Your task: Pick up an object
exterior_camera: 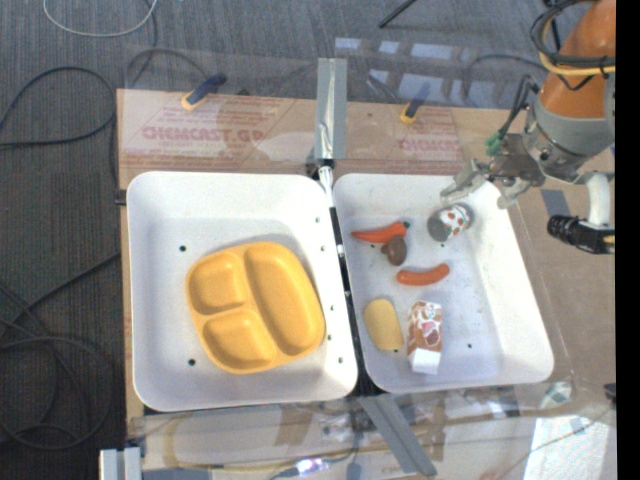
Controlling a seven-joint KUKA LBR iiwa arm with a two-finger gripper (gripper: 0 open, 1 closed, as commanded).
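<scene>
Up right, gripper [487, 178] spread above a small can [449, 222].

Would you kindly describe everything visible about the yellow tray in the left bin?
The yellow tray is a rounded-square dish of smooth, plastic-looking material, split by raised ridges into three compartments: one long section along its right side and two smaller ones on its left. It lies flat and right side up on the floor of the left bin, turned somewhat askew to the bin's walls, slightly below centre. Its compartments hold nothing. Nothing else touches it.
</scene>
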